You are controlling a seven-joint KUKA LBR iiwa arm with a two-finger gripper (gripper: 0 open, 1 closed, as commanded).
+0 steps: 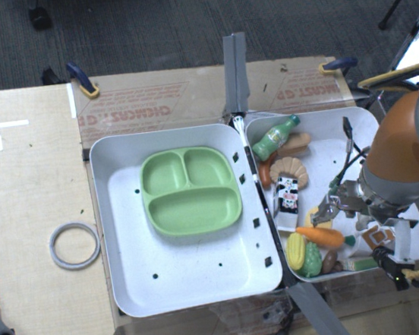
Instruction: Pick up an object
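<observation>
We see the two-finger gripper (335, 206) low in the right white bin (318, 118); we cannot tell its state. Just below-left of it lies the orange plastic carrot with a green tip (320, 236), slim and tapered. Further left, a yellow corn cob (296, 251); well left, a green divided plate (191, 190).

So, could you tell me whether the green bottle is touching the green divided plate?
Apart. The camera view shows the green bottle lying in the right bin, while the green divided plate sits in the left bin, with the bin walls between them.
</observation>
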